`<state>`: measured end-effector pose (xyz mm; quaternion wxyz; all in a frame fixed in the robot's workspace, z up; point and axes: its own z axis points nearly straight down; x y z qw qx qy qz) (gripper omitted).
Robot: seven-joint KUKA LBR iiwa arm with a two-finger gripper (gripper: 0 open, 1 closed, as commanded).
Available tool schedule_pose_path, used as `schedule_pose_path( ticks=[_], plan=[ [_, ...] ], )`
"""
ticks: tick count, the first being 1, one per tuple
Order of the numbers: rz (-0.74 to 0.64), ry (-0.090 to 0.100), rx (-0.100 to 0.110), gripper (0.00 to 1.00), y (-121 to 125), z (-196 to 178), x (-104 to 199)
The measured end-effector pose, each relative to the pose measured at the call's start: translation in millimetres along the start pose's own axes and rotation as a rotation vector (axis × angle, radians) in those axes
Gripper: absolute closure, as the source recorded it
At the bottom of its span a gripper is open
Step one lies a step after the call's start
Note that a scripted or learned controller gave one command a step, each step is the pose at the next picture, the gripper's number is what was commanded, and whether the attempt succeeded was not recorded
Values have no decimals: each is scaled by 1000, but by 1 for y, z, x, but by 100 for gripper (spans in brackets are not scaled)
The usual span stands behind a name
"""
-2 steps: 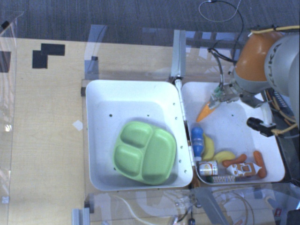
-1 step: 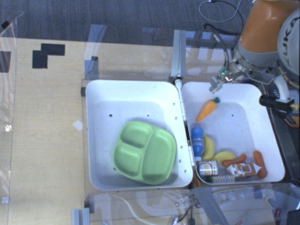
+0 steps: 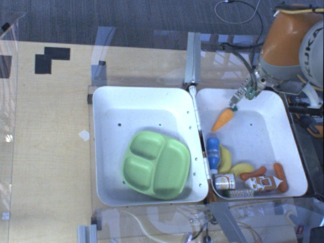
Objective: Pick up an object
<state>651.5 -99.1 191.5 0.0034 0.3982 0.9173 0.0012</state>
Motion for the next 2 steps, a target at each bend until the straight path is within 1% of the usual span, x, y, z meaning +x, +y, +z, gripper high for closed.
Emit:
schedule_pose_path(
  ticks=[1, 2],
  plan=[
    [0, 0, 0, 0, 0, 0, 0],
    [138, -3, -2, 0, -11, -7, -30]
  ],
)
